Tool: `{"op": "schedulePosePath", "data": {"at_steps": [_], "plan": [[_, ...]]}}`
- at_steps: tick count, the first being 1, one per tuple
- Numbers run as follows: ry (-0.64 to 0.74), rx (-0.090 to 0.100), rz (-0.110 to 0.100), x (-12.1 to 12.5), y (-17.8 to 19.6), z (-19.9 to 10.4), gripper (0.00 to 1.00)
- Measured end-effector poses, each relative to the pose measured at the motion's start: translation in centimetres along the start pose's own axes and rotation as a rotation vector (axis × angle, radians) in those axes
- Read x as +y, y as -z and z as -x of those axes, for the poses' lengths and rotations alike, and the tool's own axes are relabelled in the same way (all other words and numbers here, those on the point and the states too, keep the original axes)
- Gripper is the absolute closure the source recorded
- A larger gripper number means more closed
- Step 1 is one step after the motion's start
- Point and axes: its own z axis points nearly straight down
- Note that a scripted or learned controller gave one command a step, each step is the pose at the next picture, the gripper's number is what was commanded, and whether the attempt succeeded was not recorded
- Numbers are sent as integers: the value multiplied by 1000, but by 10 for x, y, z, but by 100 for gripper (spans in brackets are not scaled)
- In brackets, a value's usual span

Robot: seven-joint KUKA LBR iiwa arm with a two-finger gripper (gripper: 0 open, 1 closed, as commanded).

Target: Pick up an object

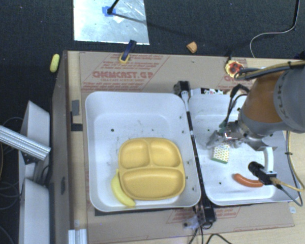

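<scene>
Gripper (224, 138) over small checkered pad (221, 154); whether it is open or closed cannot be told.
The pad lies flat just beneath the tool. It is probably light, thin and soft, so grasp it across opposite edges.

Left bin (107, 116): you had open floor across its 12 o'clock half; a yellow divided plate (151, 168) filled the 6 o'clock half, with a banana (121, 192) against its 7 o'clock edge.
Right bin (213, 189): the arm (267, 103) hung over 1 o'clock; bare floor lay at 11 and 7 o'clock.
Middle: a checkered pad (221, 154) sat just beside the gripper (224, 136), at its 6 o'clock.
5 o'clock: an orange sausage (247, 180) lay in your way.
</scene>
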Motion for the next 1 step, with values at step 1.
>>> {"op": "schedulePosePath", "data": {"at_steps": [1], "plan": [[1, 0, 3, 1, 11, 0, 100]]}}
